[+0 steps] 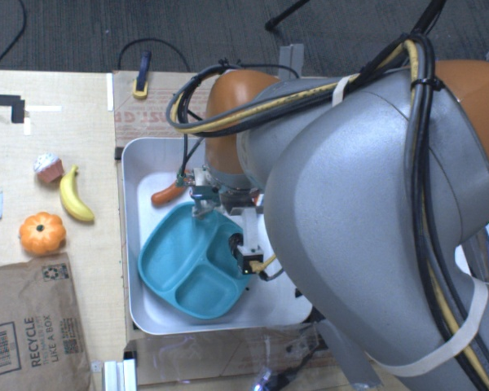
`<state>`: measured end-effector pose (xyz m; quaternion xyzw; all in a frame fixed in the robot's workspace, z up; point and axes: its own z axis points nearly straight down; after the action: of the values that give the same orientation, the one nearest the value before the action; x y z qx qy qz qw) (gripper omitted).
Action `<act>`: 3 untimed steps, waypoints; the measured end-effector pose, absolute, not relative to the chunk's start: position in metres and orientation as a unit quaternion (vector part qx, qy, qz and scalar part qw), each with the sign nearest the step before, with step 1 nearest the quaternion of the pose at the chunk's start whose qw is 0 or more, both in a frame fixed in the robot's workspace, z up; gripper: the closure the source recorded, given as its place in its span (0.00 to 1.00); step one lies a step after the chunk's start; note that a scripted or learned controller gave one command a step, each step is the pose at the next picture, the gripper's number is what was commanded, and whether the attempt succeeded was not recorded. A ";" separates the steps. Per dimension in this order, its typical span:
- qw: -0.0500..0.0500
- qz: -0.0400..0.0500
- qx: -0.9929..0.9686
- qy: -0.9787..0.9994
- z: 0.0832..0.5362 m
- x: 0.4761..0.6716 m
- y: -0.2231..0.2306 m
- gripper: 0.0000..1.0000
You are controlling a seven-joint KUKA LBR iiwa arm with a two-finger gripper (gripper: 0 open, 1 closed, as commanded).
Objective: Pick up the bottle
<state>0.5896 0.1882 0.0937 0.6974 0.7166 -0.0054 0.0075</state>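
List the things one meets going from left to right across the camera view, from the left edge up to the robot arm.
Pumpkin → cupcake → banana → white bin → carrot → blue divided tray → gripper → robot arm.

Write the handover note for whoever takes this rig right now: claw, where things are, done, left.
Claw: down inside the white bin, at the upper rim of the blue divided tray; the arm covers much of the bin, so whether it grips anything can't be told.
Things: an orange carrot-like item lies just left of the claw. A banana, a small pumpkin and a cupcake sit on the cardboard left of the bin. I can't identify a bottle.
Done: nothing confirmed lifted.
Left: locate the bottle, grasp it, lift it.
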 end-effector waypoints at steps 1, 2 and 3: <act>0.000 -0.006 0.793 0.609 0.268 0.567 0.188 1.00; -0.001 -0.006 0.706 0.709 0.273 0.494 0.171 1.00; -0.003 -0.012 0.705 0.709 0.278 0.493 0.170 1.00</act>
<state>0.4933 0.1696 0.2776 0.7054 0.7087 -0.0124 -0.0025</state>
